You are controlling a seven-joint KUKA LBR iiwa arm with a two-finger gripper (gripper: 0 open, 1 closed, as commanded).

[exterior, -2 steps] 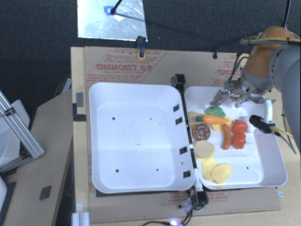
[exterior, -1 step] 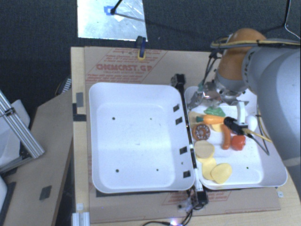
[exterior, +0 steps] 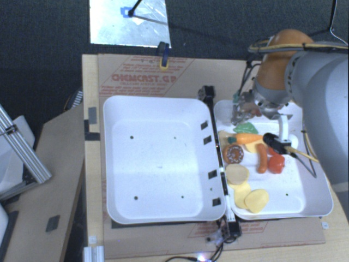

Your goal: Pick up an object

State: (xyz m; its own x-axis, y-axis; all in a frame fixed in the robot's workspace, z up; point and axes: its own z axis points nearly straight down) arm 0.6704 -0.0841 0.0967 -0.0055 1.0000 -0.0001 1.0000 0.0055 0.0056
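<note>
**Crowded corner, nothing visibly caught**

Gripper (exterior: 240,113) low over the far left corner of the right bin (exterior: 297,192), just beside a green piece (exterior: 246,128) and an orange carrot (exterior: 249,138). Spread or pressed together: impossible to tell from this slant, and nothing visibly pinched.

All candidate objects in that same bin, crowded along its left wall: a brown ringed doughnut (exterior: 235,154), an orange sausage (exterior: 262,158) touching a red piece (exterior: 276,164), a pale disc (exterior: 237,173), and yellow slices (exterior: 256,200) nearest the camera. Left bin (exterior: 158,168) well apart from the action.

Likely trouble from here:
- Closing on two touching pieces at once, then losing both on the lift.
- Pushing the green piece against the wall rather than catching it.
- Scraping the bin wall, with so little room at the corner.
- Sliding off the disc or slices, probably too flat and low for a sure hold.
</note>
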